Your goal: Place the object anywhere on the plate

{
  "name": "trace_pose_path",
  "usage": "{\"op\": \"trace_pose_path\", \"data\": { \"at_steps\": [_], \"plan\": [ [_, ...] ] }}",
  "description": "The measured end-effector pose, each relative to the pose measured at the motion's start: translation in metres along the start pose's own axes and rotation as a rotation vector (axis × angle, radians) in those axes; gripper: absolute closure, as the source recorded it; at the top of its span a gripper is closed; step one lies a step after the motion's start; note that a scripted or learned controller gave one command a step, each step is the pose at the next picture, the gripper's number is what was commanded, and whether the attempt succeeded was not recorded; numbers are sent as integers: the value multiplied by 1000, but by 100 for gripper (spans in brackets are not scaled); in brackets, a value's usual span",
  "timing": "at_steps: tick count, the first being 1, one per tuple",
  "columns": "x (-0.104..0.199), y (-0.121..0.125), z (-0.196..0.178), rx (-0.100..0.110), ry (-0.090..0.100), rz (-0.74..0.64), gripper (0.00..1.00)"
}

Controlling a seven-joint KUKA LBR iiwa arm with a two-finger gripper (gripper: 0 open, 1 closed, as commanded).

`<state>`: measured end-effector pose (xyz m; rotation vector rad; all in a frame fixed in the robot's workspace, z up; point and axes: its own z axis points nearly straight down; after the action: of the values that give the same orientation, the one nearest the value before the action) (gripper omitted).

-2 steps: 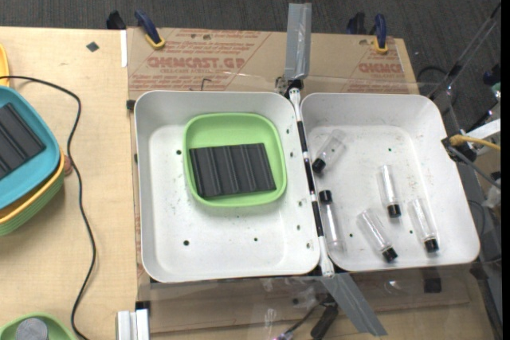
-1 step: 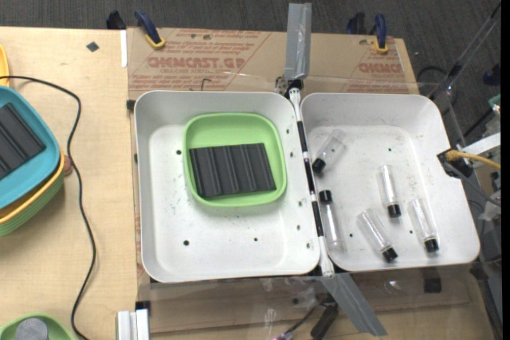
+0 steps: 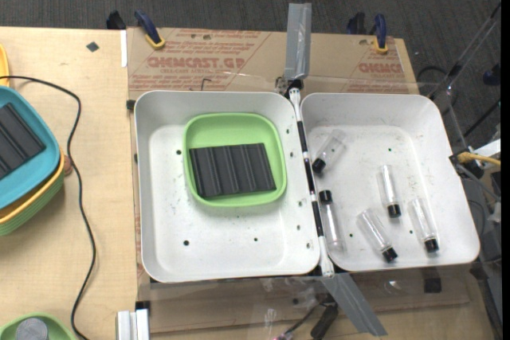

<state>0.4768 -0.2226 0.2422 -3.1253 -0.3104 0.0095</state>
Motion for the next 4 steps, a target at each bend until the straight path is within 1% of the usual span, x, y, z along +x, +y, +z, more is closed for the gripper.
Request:
{"op": "trace_pose_path", "data": {
  "at_steps": [1,4],
  "plan": [
    [0,0,-12,0,1,-7,0],
    [0,-1,2,1,-1,-2,0]
  ]
}}
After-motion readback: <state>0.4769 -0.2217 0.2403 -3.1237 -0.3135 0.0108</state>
